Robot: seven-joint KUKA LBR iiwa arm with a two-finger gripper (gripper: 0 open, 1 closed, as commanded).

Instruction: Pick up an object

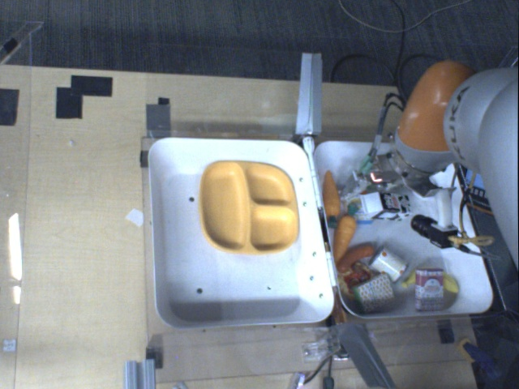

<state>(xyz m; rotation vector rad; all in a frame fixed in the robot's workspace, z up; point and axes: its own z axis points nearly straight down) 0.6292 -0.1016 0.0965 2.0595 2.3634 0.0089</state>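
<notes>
The gripper (375, 186) is low in the right bin (484, 292); whether it is spread or pinching cannot be told. Carrots (340, 221) lie just left of it and small packages (408, 282) below. Judged step: descent onto an object. Next: closing and lifting.

Yellow tray (247, 206) in left bin (174, 241)
</notes>
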